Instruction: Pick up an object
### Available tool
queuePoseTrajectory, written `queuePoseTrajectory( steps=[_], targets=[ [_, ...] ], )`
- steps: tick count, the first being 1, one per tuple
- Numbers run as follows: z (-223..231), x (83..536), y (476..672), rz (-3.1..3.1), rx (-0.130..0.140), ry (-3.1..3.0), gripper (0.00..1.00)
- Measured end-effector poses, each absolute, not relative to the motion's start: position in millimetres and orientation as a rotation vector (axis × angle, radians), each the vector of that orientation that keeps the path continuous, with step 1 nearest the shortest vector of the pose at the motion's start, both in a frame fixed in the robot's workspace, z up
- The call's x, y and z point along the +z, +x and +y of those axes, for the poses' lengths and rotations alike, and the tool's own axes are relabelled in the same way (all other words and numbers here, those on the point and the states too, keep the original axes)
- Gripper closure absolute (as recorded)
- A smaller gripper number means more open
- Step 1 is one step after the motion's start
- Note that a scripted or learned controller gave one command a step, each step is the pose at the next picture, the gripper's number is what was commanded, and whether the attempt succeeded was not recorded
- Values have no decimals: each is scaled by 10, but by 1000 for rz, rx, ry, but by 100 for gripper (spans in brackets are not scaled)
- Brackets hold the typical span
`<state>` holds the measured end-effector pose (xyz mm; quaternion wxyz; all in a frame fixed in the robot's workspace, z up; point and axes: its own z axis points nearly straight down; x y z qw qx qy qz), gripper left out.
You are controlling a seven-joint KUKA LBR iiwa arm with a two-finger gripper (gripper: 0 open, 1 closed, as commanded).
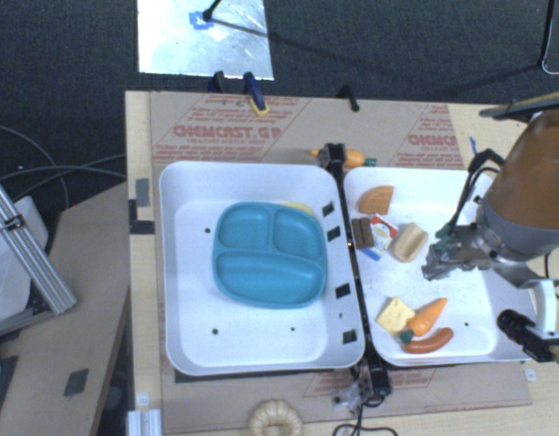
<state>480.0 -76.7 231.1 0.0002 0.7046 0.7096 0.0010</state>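
Over the right bin [461,182] — the claw [440,267], above toy food.

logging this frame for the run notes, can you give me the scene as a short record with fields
left bin: holds a blue divided plate
right bin: toy food, namely bread slice, cork-like roll, cheese wedge, carrot, sausage, small packet
gripper: low over the right bin, right of the roll, nothing visibly between its fingers
arm: reaches in from the right
task state: no object picked up yet
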Motion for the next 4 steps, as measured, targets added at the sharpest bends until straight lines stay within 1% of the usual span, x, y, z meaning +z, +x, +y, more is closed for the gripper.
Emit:
queuePoseTrajectory(
  steps=[1,2,3,4],
  targets=[
    [-820,2332,4927,2226,3,2214,100],
    [-825,2311,4943,2226,1,2216,100],
    [-861,2151,4898,2222,0,2220,100],
    [-777,2303,4952,2225,3,2215,100]
  ],
)
